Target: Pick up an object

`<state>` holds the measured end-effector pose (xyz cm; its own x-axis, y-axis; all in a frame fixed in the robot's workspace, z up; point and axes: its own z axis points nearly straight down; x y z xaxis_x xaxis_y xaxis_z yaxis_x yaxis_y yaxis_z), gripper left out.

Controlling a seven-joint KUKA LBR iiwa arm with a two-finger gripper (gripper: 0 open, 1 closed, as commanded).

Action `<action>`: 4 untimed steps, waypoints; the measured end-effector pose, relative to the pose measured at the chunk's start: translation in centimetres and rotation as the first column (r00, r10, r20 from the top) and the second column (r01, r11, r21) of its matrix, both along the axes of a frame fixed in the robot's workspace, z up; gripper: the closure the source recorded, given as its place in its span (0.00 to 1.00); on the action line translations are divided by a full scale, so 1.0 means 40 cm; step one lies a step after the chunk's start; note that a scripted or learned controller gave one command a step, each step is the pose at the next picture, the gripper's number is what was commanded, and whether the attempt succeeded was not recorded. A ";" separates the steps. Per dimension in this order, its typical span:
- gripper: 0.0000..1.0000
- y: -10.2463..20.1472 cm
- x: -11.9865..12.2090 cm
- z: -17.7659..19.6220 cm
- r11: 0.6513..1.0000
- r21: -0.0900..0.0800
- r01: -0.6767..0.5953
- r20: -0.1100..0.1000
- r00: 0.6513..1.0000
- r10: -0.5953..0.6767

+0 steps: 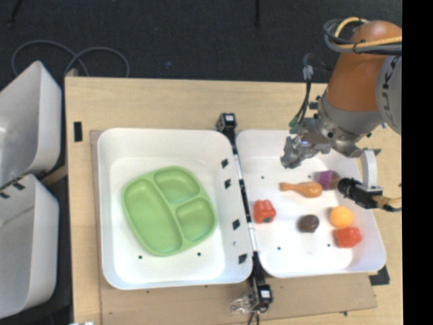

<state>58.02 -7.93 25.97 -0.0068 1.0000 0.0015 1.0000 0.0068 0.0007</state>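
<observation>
Five small objects lie loose in the right-hand white bin (270, 263), in the lower right of the frame: a tan drumstick-shaped piece (302, 189) lying on its side with its thin end toward the left, and just right of it, at the bin's upper part, a small purple piece (327, 178) partly hidden. Below them sit a red pepper-like piece (264, 211) near the bin's left wall, a dark brown round piece (309, 223) in the middle, an orange ball (342, 216) to the right, and a red-orange chunk (347, 236) just below the ball.

Hand (295, 156) above toy-strewn right bin (270, 144)
</observation>
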 end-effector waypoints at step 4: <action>0.00 0.350 0.015 -0.056 1.000 -0.001 0.005 -0.005 1.000 -0.005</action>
